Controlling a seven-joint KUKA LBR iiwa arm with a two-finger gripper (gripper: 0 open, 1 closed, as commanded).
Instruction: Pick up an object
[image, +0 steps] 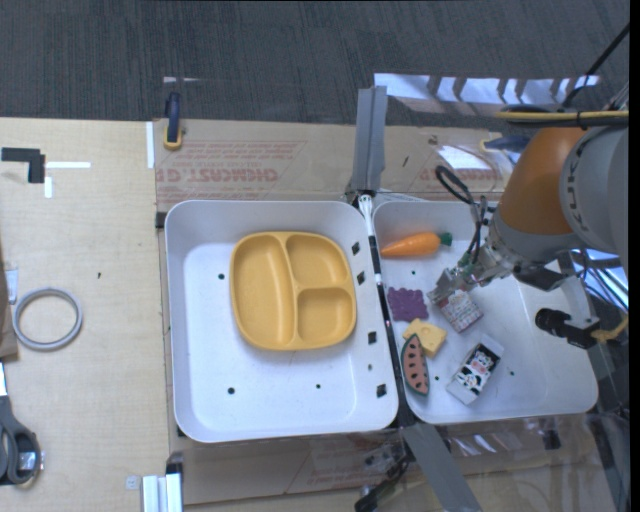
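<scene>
The right bin (540, 385) holds several toy foods. An orange carrot (412, 244) lies at its back left, a purple grape bunch (406, 302) below it. A yellow cheese wedge (430, 337) and a watermelon slice (415, 366) sit near the left wall. A black-and-white carton (474, 373) lies at the front. A small grey checked packet (463, 314) rests mid-bin. My gripper (453, 289) hangs low just above the packet's back edge, right of the grapes. Nothing is visibly held.
The left bin (200, 390) carries a yellow divided plate (293, 290). A grey divider post (368, 140) rises between the bins at the back. A tape ring (42, 318) lies on the wooden bench at far left. The arm's body covers the right bin's back right.
</scene>
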